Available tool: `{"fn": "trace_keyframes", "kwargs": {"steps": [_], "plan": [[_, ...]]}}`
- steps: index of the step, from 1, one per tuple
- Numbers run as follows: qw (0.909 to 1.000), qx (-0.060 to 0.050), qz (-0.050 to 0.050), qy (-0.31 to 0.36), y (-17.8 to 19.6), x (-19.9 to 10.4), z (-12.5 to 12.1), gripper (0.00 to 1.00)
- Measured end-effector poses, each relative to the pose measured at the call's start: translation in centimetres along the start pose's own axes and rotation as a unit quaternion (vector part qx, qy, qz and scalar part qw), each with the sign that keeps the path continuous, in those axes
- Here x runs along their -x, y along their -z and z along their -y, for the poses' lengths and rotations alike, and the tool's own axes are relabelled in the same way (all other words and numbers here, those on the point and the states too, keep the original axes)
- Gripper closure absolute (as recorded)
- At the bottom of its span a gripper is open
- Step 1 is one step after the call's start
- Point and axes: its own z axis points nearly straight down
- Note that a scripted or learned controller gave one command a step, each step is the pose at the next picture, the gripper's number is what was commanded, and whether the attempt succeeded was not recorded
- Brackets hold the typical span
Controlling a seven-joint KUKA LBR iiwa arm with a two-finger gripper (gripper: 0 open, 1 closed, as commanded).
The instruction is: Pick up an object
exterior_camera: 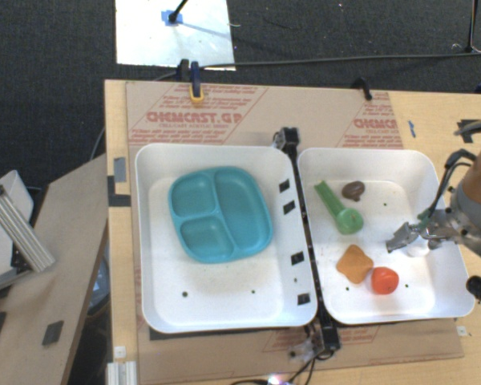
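The tool (406, 238), fingers apart and holding nothing, hovers in the right bin (433, 295) at two o'clock from the red ball (385, 280).

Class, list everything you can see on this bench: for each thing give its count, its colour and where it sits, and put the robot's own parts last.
Shallow white plastic bin: two, white, side by side on the bench.
Teal divided plastic plate: one, teal, in the left bin.
Green scoop-shaped plastic toy: one, green, right bin, near the divider.
Small brown lump: one, brown, right bin, just beside the green toy.
Orange flat piece: one, orange, right bin, front.
Red round ball: one, red, beside the orange piece.
Gripper: one, grey metal, over the right bin's right side.
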Motion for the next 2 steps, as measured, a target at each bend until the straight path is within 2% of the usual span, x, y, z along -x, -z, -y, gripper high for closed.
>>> {"fn": "trace_keyframes", "kwargs": {"steps": [1,2], "plan": [[1.0000,-0.002,-0.001,0.000,-5.7,-0.5,0.8,0.00],[1.0000,0.001,0.001,0.000,-4.3,-0.5,0.6,1.00]]}}
